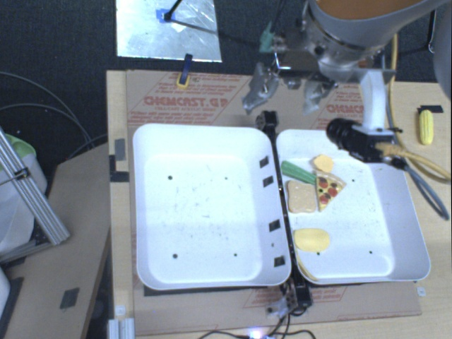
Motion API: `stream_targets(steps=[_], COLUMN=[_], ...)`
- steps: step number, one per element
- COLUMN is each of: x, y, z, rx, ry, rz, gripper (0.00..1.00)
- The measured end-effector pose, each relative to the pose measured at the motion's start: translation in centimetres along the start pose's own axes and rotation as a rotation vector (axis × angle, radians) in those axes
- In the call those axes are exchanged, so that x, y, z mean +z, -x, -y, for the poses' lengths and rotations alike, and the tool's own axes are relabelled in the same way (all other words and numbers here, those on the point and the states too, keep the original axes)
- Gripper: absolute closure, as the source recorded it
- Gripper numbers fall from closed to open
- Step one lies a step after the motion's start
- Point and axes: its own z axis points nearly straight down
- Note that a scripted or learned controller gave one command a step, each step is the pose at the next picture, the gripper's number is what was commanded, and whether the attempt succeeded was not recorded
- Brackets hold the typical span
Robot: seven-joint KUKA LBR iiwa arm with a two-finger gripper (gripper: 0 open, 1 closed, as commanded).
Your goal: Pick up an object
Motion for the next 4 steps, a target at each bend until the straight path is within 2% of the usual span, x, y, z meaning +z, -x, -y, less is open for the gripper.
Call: stream_targets(steps=[1,2,3,4], x=[-3.1,-4.1,6.9,21.3], y=[-6.5,-6.1,-4.7,-4.9], z=[0.1,0.0,-4.1,-7.2], rx=[-0.005,-0.003,0.007,0.005], ry=[-0.004,-0.004,-0.018,-0.022], rz=[-0.001,0.001,0.009,0.009], gripper=[0.0,1.0,1.0,1.0])
